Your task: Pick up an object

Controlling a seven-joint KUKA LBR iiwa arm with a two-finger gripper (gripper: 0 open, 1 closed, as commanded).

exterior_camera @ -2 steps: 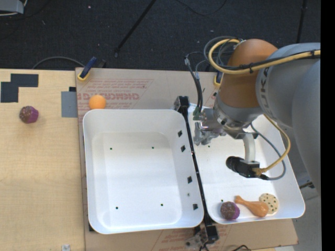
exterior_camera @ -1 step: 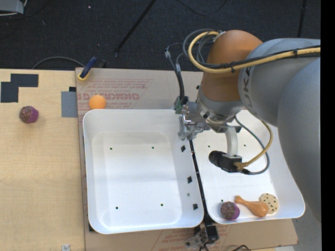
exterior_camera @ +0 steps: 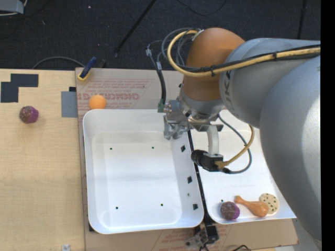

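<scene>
White right bin: purple ball, orange drumstick-like toy, perhaps cookie.

Purple ball, orange drumstick-shaped toy and cream spotted disc lying in a row, touching or nearly so. All resting at the right bin's near edge.

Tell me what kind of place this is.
Probably a robotics lab grasping bench: a cabled KUKA arm over two white bins, toy food as pick targets, and a plywood benchtop with tape marks.
</scene>
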